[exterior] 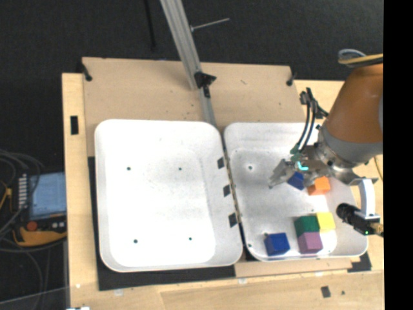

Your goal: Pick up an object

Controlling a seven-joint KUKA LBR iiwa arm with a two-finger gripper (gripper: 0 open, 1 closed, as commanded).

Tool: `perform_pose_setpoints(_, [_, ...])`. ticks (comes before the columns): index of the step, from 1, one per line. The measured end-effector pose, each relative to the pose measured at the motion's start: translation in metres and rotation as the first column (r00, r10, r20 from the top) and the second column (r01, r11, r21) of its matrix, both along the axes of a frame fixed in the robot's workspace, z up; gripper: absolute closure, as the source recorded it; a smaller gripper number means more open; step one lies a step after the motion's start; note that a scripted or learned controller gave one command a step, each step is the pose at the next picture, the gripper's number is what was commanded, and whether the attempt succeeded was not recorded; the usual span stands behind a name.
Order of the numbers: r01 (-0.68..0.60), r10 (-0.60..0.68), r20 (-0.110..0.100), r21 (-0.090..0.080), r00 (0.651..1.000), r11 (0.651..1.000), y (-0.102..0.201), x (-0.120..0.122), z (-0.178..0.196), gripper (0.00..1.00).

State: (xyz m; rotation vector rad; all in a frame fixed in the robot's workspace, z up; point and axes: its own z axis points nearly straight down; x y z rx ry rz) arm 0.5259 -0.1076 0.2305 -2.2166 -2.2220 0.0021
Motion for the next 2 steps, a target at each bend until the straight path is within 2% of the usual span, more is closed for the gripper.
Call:
perform_pose_setpoints(1, [0.003, -0.003, 0.005, -0.001, 1.000, 1.000, -0.001, 0.001, 0.002, 0.00])
perform_pose_setpoints(2, [0.004, -0.004, -0.002, -0.002, 1.000, 1.000, 0.004, 0.002, -0.060, 0.00])
